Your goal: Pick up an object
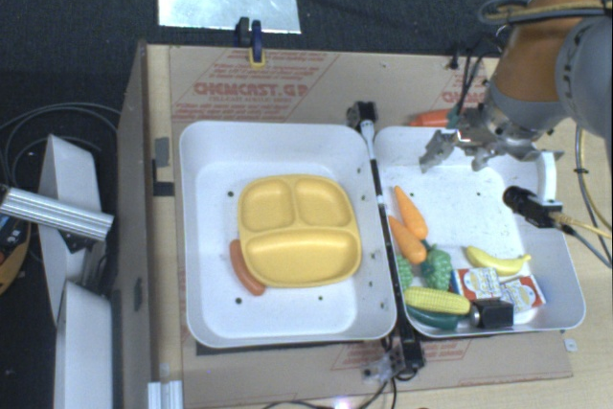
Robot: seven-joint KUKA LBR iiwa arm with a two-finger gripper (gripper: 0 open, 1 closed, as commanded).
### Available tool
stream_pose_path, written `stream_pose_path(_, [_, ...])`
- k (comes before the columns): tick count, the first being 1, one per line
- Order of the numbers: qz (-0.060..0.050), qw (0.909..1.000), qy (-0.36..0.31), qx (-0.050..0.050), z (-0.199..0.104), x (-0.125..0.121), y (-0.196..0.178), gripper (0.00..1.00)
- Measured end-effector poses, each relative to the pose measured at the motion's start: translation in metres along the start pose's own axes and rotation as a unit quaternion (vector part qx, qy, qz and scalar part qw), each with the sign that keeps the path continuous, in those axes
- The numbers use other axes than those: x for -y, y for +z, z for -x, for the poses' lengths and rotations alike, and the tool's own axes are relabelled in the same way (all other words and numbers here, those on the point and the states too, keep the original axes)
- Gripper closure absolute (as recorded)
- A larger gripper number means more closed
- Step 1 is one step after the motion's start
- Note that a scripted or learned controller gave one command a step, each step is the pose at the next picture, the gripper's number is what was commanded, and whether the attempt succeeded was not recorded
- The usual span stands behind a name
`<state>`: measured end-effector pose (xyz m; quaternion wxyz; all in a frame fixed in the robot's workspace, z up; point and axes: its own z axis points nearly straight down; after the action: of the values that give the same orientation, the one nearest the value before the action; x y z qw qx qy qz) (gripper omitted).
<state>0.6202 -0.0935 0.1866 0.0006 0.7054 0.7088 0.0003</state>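
My gripper point(457, 156) hangs over the far end of the right bin point(565, 278), fingers spread open with bare white bin floor showing between them. Toys lie toward the bin's near end, apart from the gripper. Two orange carrots point(410, 215) rest by the left wall. Beside them are a green broccoli piece point(437, 266), a yellow corn cob point(438, 302), a banana point(496, 258), a red-and-white packet point(498, 285) and a small black item point(494, 313).
The left bin point(206, 206) holds a yellow compartment plate point(299, 230) with a reddish sausage point(243, 269) tucked at its left edge. An orange piece point(429, 120) lies on the cardboard behind the right bin. A black fitting point(522, 202) sits by that bin's right wall.
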Motion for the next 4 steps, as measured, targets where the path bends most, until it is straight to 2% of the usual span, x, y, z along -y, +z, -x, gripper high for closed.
stream_pose_path(1, [-0.002,1.0000,0.000,0.000,-0.011,-0.004,0.101,0.00])
stream_pose_path(2, [0.000,1.0000,0.002,0.000,-0.011,0.030,0.102,0.00])
stream_pose_path(3, [-0.001,1.0000,0.002,0.000,-0.006,0.035,0.102,0.00])
stream_pose_path(4, [0.000,1.0000,0.001,0.000,-0.011,0.021,0.102,0.00])
